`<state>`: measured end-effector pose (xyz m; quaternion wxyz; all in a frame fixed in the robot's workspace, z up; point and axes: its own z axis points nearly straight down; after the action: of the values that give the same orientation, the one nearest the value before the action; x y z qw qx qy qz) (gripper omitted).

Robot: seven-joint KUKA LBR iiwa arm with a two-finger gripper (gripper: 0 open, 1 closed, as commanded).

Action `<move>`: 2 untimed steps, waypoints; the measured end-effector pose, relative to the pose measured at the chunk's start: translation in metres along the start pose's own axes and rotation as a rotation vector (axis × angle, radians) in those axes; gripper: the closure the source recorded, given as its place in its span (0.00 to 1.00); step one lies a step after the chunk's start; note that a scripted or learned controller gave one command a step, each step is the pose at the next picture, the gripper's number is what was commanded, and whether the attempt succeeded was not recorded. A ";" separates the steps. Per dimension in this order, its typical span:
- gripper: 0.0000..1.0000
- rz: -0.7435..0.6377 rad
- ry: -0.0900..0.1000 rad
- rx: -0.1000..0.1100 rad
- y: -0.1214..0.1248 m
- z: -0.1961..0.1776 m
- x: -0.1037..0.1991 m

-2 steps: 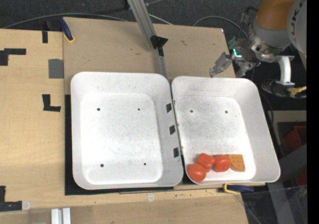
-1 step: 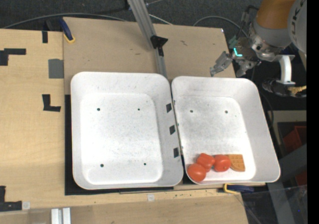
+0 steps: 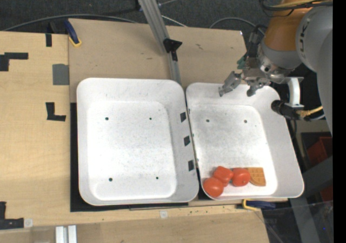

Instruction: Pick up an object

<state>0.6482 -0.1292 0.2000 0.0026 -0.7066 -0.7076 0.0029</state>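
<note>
Three small red-orange rounded pieces lie bunched at the near edge of the right bin (image 3: 281, 128): one (image 3: 213, 187) at the front left, one (image 3: 221, 173) just behind it, one (image 3: 240, 177) to their right. An orange waffle-textured piece (image 3: 257, 176) rests against the last of these. My gripper (image 3: 238, 88) hangs over the far rim of the right bin, well away from the pieces. Its two fingers are spread apart and nothing is between them.
The left bin (image 3: 86, 128) sits beside the right one, joined by dark clips along the shared edge. A slanted metal rail (image 3: 154, 15) runs from the top toward the bins' far junction. Cables trail by the arm at right.
</note>
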 end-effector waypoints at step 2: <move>0.00 -0.001 -0.001 -0.004 0.002 0.114 -0.006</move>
<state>0.6496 -0.1357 0.0862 0.0007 -0.7064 -0.7078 0.0019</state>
